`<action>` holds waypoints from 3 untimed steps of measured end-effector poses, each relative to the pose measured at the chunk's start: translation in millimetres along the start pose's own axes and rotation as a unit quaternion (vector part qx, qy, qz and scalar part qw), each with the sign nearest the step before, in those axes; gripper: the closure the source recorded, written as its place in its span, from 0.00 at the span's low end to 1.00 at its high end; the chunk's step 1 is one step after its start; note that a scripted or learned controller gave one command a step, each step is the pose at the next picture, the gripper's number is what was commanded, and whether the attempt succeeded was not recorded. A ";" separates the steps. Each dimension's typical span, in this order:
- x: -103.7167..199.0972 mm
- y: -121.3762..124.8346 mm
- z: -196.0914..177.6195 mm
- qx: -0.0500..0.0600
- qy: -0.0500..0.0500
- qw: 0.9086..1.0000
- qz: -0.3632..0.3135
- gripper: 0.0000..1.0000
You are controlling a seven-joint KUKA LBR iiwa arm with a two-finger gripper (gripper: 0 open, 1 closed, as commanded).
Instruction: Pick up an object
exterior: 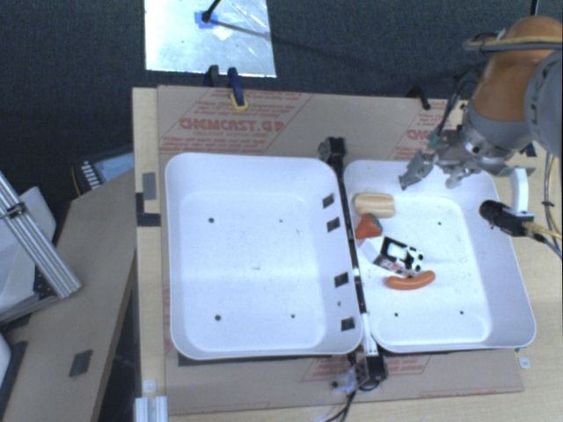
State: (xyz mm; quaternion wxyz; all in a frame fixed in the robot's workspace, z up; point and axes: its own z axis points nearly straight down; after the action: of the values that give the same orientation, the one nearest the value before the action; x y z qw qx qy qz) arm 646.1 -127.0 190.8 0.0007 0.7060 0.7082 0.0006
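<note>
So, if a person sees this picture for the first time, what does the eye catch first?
Probably the small cluster of items in the right bin, against its left wall: a tan bun, a red piece, a black-and-white block and an orange sausage. Next, the arm's orange band at upper right, with the hand hanging open over that bin's far edge.

Bread roll (374, 204), sausage (410, 280) in right bin (493, 323).

a shiny foil sheet (209, 25) lies beyond the cardboard board (264, 117), with an aluminium rail (31, 240) at far left.
</note>
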 end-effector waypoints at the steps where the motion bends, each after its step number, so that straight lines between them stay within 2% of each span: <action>1: -21.5 -52.7 10.0 0.002 0.000 1.000 0.002 0.00; 2: -20.2 -48.9 -2.1 -0.002 -0.001 1.000 0.000 1.00; 3: 71.8 -12.9 -132.1 -0.008 0.000 1.000 -0.006 1.00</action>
State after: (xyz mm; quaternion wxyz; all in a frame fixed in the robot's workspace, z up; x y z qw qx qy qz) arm 632.7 -55.2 322.8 0.0059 0.7019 0.7122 0.0065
